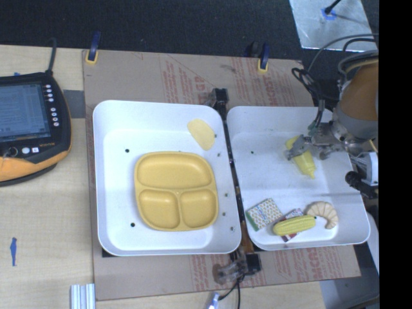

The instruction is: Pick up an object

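In the right bin (257, 124), upper right of the frame, the pincer (301, 148) sat over a small yellow toy (306, 165); whether it gripped could not be told. The toy looked light, stiff and slick, best pinched across its narrow middle.

Right bin's (257, 118) left half lies bare; corn cob (294, 224), croissant (323, 213) and packet (263, 212) crowd its near edge.

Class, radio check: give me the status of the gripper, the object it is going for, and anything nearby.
Gripper low in right white bin, at small yellow object; hold unconfirmed. Corn cob, croissant, patterned packet lie apart, near front wall.
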Motion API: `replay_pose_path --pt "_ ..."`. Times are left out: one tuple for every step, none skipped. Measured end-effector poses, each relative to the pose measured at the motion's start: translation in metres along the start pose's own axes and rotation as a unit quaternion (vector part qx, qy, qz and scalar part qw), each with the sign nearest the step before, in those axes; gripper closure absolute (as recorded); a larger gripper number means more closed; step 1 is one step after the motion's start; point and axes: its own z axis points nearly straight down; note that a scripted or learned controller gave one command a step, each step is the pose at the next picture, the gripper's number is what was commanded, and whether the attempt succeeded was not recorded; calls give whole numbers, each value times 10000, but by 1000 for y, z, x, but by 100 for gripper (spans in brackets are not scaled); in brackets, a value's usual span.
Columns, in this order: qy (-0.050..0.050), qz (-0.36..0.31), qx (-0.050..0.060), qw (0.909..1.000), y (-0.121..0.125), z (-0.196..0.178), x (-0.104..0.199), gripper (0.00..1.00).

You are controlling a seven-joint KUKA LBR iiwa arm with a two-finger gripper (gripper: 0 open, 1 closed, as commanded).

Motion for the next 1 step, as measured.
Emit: replay_pose_path --pt "-3 -9 -14 10000 23 0 43 0"
